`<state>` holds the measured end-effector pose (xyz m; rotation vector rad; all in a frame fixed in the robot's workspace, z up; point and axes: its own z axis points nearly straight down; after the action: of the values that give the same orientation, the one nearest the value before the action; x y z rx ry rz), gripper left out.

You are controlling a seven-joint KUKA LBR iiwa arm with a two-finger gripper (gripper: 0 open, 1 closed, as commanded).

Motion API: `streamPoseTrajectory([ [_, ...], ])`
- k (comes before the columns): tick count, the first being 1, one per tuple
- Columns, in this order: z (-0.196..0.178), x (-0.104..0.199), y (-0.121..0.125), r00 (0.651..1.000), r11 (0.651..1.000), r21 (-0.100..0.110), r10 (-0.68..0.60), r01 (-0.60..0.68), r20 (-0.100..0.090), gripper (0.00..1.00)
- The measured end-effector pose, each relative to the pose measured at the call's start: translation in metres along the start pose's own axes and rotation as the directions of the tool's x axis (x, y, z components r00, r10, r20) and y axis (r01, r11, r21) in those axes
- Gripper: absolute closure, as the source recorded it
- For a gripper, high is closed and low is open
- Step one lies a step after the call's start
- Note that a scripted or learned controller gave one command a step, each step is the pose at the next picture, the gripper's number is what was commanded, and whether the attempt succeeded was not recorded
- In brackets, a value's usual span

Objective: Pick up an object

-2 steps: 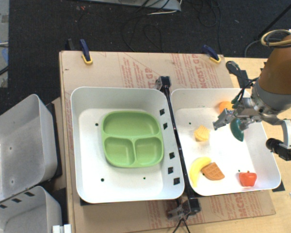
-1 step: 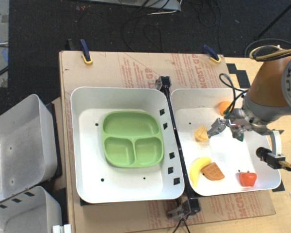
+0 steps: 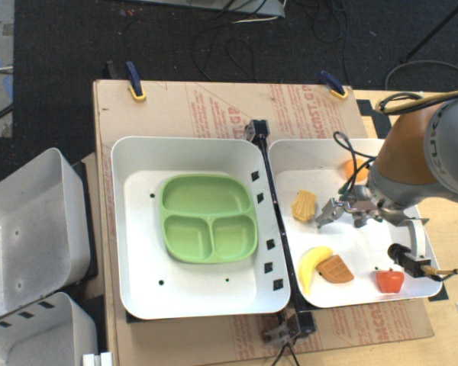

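Yellow ridged toy (image 3: 304,204) lying in right bin (image 3: 313,155), upper-left area, just left of gripper (image 3: 330,213). Gripper low over bin, fingers slightly apart, nothing btwn them. Banana (image 3: 311,264) & brown piece (image 3: 337,270) nearer front, red item (image 3: 390,280) at front-right. Green divided tray (image 3: 209,218) in left bin (image 3: 137,204).

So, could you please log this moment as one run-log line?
gripper: in right bin, holds nothing | nearest: ridged yellow block | green three-compartment plastic tray: left bin
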<state>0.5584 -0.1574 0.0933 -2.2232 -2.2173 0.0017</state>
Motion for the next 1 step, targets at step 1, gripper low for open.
streamPoseTrajectory([
  [1, -0.0121, 0.0001, 0.0007, 1.0, 1.0, -0.003, 0.001, -0.001, 0.0, 1.0],
])
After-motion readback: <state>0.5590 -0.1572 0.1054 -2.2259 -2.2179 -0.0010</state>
